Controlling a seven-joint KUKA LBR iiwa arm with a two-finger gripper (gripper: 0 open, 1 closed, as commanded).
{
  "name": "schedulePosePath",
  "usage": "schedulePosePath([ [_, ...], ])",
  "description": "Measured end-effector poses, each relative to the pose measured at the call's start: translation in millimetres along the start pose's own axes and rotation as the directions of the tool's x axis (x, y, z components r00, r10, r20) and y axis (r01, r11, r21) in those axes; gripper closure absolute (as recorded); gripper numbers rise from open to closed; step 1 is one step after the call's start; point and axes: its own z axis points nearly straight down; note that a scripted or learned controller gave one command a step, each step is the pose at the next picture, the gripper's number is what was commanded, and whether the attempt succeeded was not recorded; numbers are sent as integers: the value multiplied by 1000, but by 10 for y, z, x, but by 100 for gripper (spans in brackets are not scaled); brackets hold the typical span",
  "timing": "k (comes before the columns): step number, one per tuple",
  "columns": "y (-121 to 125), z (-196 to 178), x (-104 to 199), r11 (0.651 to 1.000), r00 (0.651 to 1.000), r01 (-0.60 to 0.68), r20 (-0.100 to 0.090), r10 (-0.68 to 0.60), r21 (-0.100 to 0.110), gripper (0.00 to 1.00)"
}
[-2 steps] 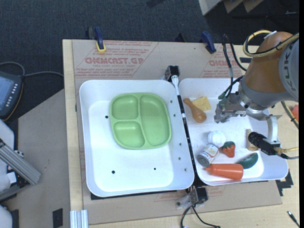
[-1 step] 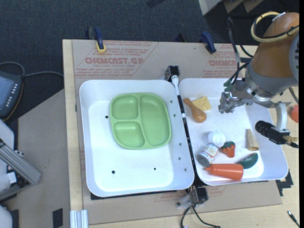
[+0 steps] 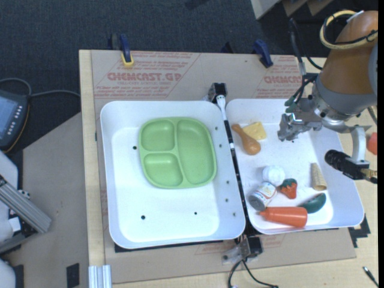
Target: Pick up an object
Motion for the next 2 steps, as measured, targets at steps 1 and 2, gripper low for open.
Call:
schedulePosePath([
  [1,-65,-98,511,1000,1000,4,-3,-4,4,100],
  [2,-159,92,1073,1000,1000,5,-3,-5,8,100],
])
